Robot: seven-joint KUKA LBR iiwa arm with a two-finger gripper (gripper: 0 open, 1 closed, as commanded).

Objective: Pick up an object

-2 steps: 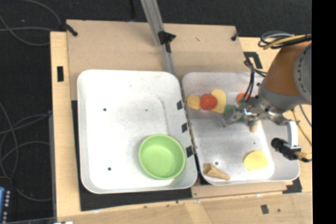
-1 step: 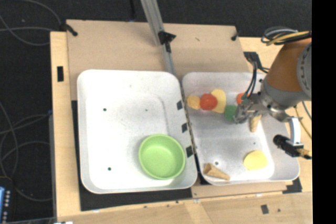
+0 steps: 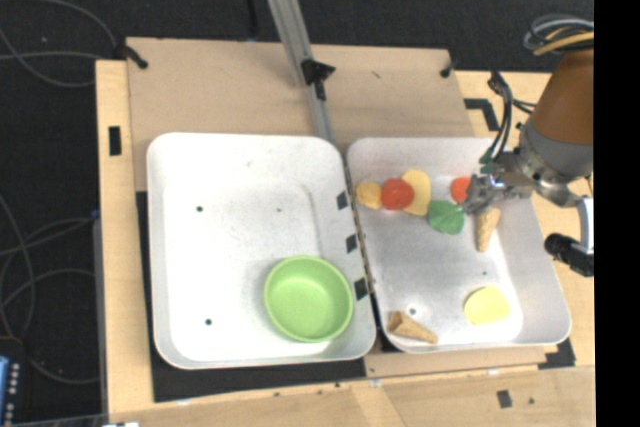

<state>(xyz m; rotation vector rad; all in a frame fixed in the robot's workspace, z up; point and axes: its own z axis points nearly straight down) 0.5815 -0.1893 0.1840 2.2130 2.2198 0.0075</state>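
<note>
Your hand (image 3: 487, 192) hangs low over the right bin (image 3: 530, 315), beside the small red piece (image 3: 460, 187) and above the green piece (image 3: 446, 218), seemingly lined up for a pick; I cannot tell its grip.

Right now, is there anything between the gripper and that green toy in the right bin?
Nothing visible does. The gripper sits just right of the green toy, with bare bin floor between them. A small orange-red piece lies close above that path, and a tan cone-shaped piece lies just below the gripper, in the right bin.
</note>
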